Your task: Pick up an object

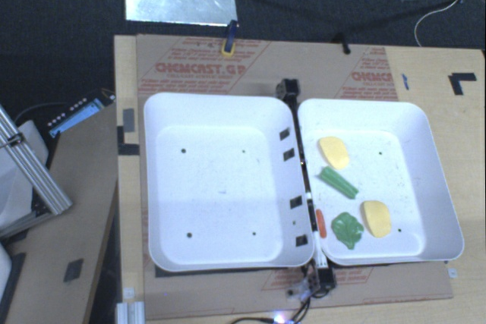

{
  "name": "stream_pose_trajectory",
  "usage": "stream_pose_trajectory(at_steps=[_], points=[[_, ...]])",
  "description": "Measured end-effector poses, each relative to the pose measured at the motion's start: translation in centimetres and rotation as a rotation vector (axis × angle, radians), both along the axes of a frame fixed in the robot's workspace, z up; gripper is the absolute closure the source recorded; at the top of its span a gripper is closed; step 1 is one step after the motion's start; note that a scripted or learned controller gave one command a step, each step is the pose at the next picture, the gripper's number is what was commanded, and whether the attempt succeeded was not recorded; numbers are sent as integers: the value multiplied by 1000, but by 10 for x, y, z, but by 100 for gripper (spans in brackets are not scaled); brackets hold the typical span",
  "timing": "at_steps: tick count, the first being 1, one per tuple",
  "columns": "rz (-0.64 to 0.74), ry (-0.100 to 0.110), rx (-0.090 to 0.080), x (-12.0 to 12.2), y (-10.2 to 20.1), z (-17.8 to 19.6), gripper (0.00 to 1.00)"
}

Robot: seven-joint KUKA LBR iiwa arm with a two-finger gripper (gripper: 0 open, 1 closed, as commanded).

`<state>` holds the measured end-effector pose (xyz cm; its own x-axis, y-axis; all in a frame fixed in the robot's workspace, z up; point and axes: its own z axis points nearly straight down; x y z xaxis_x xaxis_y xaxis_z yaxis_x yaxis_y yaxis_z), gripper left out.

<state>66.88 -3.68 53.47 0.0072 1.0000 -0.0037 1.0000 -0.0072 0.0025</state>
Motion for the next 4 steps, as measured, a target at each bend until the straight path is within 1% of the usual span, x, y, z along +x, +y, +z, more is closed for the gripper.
stream_pose_trajectory(at_steps=[1,2,3,4], points=[[11,3,6,-88,12,1,100],[4,-5,0,-3,-56,1,100],[5,-1,2,-30,-94,1,100],[12,-2,2,1,-94,1,100]])
